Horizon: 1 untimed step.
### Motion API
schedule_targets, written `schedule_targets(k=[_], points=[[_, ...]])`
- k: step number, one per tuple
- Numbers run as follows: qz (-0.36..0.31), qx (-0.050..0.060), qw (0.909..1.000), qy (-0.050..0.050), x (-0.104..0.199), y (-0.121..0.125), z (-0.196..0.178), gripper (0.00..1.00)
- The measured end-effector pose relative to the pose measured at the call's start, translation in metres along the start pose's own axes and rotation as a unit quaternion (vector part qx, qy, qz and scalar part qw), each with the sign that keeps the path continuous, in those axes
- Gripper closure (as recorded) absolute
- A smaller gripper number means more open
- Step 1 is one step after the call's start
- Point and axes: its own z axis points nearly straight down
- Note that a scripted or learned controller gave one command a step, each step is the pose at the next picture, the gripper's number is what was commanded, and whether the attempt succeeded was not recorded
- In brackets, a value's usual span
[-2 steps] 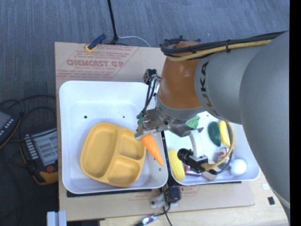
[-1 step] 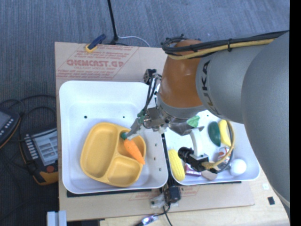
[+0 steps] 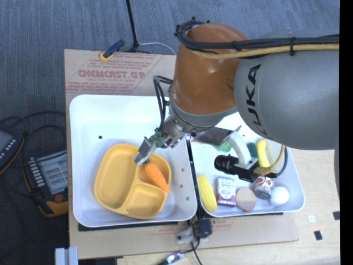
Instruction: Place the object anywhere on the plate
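Readable text, camera view:

- Brown board (image 3: 110, 73) under the bins, far-left part: red print "CHEMCAST GP" in large letters. Smaller red lines sit above and below it; too small to read.
- Grey arm housing (image 3: 292, 93), right side: black letters "UKA" run vertically, the rest of the word hidden by the orange band.
- Small pink carton (image 3: 225, 191) in the right bin: print on its face, not legible.

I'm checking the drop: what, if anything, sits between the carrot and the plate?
Nothing visible does. The carrot already lies on the yellow plate, across its right-hand section, with the claw just above the carrot's upper end.
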Motion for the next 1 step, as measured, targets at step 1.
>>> schedule_targets(k=[1], points=[[-0.120,0.000,0.9928,-0.001,-0.0197,-0.0226,-0.0446,0.00]])
